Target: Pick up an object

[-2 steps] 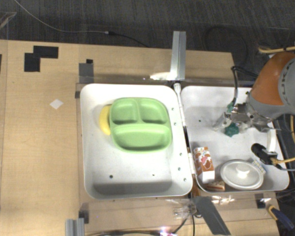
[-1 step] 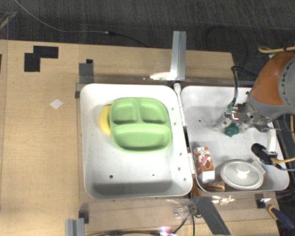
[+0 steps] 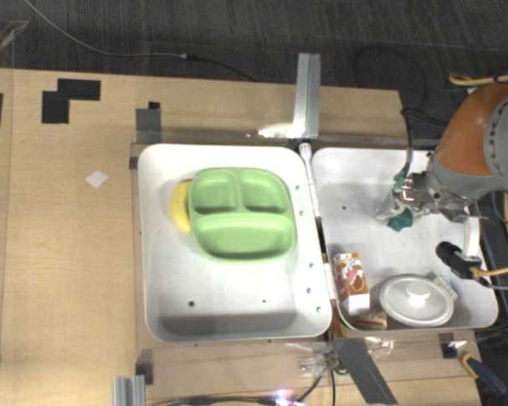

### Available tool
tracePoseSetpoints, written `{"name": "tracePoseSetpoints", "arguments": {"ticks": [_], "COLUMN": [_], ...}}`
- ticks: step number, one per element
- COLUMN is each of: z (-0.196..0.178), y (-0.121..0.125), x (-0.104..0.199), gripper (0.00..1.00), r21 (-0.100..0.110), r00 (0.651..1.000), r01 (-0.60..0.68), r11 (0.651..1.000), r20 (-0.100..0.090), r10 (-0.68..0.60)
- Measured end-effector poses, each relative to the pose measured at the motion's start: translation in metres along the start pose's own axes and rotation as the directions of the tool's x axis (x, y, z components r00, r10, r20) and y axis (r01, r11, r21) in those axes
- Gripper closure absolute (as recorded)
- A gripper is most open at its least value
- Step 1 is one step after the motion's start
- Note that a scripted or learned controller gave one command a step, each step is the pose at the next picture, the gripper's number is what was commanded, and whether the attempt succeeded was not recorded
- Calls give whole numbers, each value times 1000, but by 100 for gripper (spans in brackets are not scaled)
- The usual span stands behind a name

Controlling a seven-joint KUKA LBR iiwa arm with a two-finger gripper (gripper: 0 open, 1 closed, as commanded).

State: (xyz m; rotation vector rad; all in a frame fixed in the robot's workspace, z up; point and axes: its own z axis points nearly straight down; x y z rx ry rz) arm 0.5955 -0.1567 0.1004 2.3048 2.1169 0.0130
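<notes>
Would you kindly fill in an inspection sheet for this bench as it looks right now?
Surface: wooden bench bearing left bin and right bin, side by side.
Job's things: green divided plate over a yellow object in left bin; carton and white bowl in right bin.
Clutter: small teal item below the gripper.
Grippers: gripper above right bin; finger state unclear.
Cables: thin cable behind the bench.
Surroundings: dark floor.

A small teal object (image 3: 400,221) sits in the right bin (image 3: 356,176), toward its far right side, just under the gripper (image 3: 404,198); too small to tell its shape.
</notes>
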Motion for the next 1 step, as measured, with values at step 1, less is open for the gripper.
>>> {"name": "tracePoseSetpoints", "arguments": {"ticks": [1], "z": [-99], "y": [-57], "x": [87], "gripper": [100], "r21": [10], "r00": [1000], "r01": [10], "r11": [1000], "r20": [-3], "r10": [-10]}}
